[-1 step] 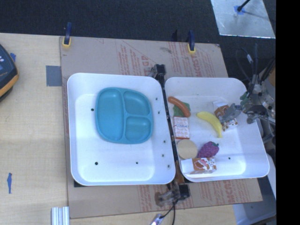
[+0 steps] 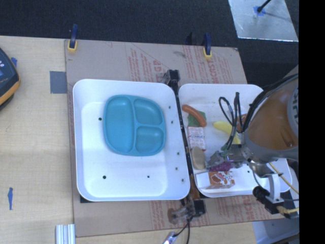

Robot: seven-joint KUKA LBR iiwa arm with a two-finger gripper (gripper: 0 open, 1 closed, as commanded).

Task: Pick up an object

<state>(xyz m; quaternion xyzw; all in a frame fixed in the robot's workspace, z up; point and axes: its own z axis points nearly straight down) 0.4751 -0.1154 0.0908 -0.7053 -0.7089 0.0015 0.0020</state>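
Robot arm reaching down into the right-hand bin of small objects, at the grasping step of a pick.

Whether the two-finger gripper (image 2: pixel 223 160) is open or closed cannot be told, as it is sitting low among clutter in the shallow white right bin (image 2: pixel 203 91), just above a flat white packet with red print (image 2: pixel 221 179) and beside a tan oval piece (image 2: pixel 197 159). A red sausage-shaped toy (image 2: pixel 194 112) and a yellow item (image 2: pixel 222 126) are lying further back. The grey arm with its orange band (image 2: pixel 271 123) is leaning in from the right. The left white bin (image 2: pixel 86 136) is holding a blue divided plate (image 2: pixel 134 125). Next, judging from this, it needs a firm close and straight lift.
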